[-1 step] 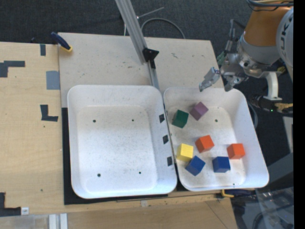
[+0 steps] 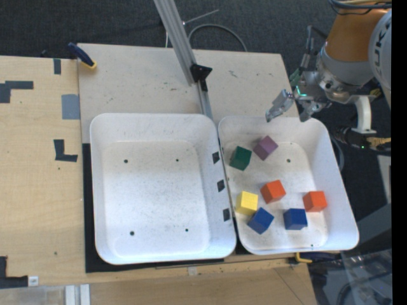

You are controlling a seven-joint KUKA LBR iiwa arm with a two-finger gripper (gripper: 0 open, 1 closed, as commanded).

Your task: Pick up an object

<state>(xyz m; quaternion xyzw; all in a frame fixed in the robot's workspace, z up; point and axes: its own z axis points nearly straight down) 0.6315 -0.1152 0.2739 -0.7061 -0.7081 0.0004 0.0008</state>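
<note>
Camera view | right shallow white plastic bin (image 2: 337, 170): green (image 2: 240, 158), purple (image 2: 266, 147), orange, yellow, blue cubes | metal two-finger gripper (image 2: 293, 107) above bin's far rim, fingers apart, holding nothing

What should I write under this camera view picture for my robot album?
The robot's hand hovers open over the right bin's top edge; seven colored blocks wait inside.

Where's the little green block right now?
The green block lies in the right bin, near its upper left corner, just left of the purple block.
</note>
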